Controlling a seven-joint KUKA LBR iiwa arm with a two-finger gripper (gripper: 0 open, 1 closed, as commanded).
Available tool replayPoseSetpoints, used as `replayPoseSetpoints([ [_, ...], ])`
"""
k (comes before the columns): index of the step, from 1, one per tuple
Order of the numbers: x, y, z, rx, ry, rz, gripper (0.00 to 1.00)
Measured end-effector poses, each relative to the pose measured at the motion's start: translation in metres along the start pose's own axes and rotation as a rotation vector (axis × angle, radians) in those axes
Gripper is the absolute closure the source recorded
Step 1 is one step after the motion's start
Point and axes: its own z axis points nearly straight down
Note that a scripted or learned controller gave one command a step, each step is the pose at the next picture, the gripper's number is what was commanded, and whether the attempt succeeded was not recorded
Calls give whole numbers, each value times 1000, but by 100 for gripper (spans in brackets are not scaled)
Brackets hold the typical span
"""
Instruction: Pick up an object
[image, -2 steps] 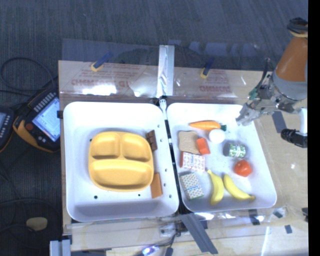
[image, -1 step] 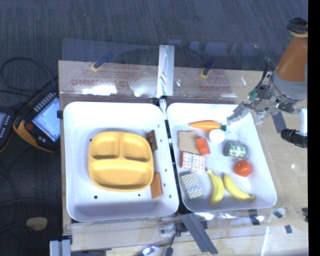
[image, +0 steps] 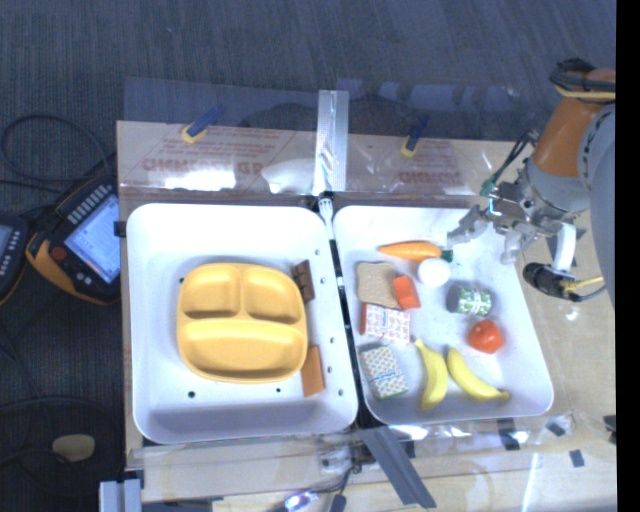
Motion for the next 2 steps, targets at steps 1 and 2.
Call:
replayPoseSetpoints([
  [1,4,-9,17,-3,3,-8,0],
  [2,4,-41,60,-5,13,64,0],
])
